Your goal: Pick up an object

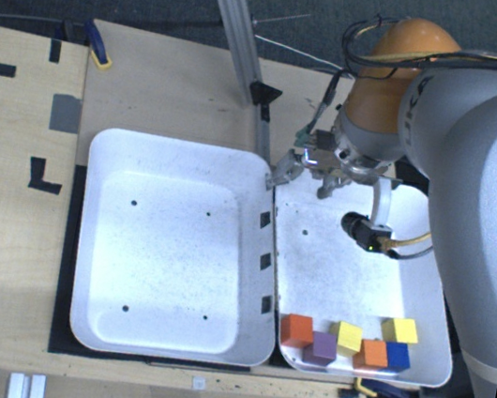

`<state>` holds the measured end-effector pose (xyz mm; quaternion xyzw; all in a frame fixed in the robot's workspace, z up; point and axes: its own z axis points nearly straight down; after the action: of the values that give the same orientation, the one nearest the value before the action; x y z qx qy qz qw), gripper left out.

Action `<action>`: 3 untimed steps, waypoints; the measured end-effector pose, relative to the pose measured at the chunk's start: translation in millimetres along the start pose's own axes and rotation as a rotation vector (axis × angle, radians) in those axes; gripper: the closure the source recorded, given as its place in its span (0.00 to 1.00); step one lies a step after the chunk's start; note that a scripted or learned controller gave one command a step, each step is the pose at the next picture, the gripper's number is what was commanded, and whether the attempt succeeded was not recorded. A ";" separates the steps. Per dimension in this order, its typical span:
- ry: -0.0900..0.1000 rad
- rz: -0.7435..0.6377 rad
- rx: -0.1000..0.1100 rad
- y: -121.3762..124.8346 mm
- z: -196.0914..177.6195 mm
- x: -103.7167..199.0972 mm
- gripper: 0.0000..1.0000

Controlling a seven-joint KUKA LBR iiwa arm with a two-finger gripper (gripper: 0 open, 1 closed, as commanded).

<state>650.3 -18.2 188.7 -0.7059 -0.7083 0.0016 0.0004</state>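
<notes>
Several small blocks lie along the near edge of the right bin: an orange block, a purple block, a yellow block, a second orange block, a blue block and another yellow block. My gripper hangs over the far left corner of that bin, well away from the blocks. Its fingers stand apart with nothing between them.
The left bin lies beside the right one, their rims meeting in the middle. A slanted metal pole rises from the far rim near my gripper. The grey arm covers the right bin's far right side.
</notes>
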 end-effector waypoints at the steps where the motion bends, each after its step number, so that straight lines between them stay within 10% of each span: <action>1: 0.002 0.000 -0.003 20.0 -3.2 20.6 0.00; 3: 0.000 0.002 -0.001 19.2 -3.2 19.4 0.00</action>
<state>669.4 1.4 191.8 -0.7065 -0.7077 0.0011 0.0000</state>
